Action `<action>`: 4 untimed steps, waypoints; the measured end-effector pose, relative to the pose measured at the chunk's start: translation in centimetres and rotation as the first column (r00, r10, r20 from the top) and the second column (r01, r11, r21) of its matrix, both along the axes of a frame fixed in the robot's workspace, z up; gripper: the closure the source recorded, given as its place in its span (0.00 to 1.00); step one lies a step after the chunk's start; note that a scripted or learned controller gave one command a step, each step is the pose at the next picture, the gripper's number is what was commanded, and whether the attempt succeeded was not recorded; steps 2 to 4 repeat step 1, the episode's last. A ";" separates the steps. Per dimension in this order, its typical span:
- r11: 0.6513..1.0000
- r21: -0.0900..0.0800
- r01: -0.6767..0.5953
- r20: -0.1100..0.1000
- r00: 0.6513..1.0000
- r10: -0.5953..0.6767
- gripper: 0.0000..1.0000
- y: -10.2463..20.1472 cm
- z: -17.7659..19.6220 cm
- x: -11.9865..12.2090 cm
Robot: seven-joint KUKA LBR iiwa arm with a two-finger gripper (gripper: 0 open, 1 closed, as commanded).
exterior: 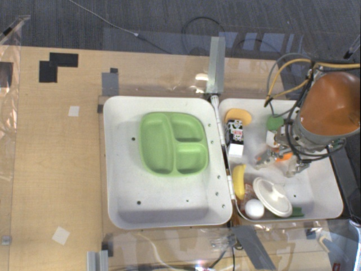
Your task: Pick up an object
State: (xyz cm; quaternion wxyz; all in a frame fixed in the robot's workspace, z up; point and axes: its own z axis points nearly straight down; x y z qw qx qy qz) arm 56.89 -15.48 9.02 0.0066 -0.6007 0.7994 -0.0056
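My gripper (277, 154) hangs low in the right bin (333, 199), under the arm's orange band (331, 103). It sits among small items near the bin's middle, with something orange (284, 157) right at its tip. A green piece (274, 123) lies just behind it. Along the bin's left wall lie a yellow object (238, 117), a black-and-white carton (234, 132), a white block (235, 149) and a banana (239, 180). In the front of the bin are a white ball (254, 208) and a white bowl (272, 196). The arm's bulk hides whatever is under the wrist.
The left bin (121, 202) bears a green divided plate (173, 143). A grey post (216, 66) stands behind the wall between the two bins. Cables (282, 75) loop above the arm at the back right. A small green item (297, 212) lies by the right bin's front wall.
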 end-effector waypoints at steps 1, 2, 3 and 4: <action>0.976 0.004 0.218 -0.004 0.976 -0.218 0.00 -5.0 0.0 9.9; 0.976 0.004 0.218 -0.004 0.976 -0.218 0.00 -5.0 0.0 9.9; 0.976 0.004 0.218 -0.004 0.976 -0.218 0.00 -5.0 0.0 9.9; 0.976 0.004 0.218 -0.004 0.976 -0.218 0.00 -5.0 0.0 9.9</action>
